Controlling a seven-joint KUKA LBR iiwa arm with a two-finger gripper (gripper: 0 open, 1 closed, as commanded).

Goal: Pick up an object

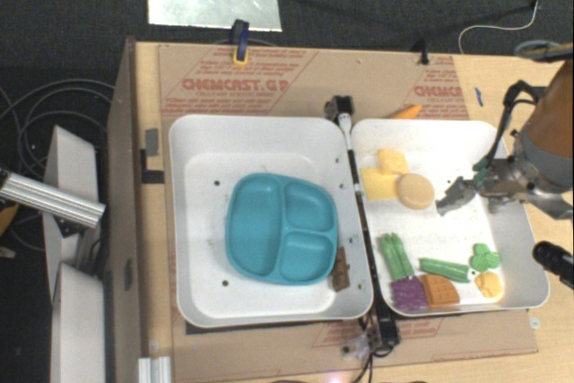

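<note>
My gripper (466,191) hangs over the middle of the right bin (518,239), just right of a tan round piece (415,191). Nothing shows in its grasp. Two yellow pieces (381,182) lie at the bin's upper left beside the tan one. Along the bin's front are a green ridged piece (395,255), a green bean-like piece (444,267), purple grapes (408,292), an orange wedge (439,289), a small broccoli (484,258) and a yellow lump (489,283).
The left bin (202,157) holds a blue divided plate (281,228), with a small brown piece (341,268) by the plate's lower right. An orange carrot-like piece (405,112) lies on the cardboard behind the right bin. Cables run at the far right.
</note>
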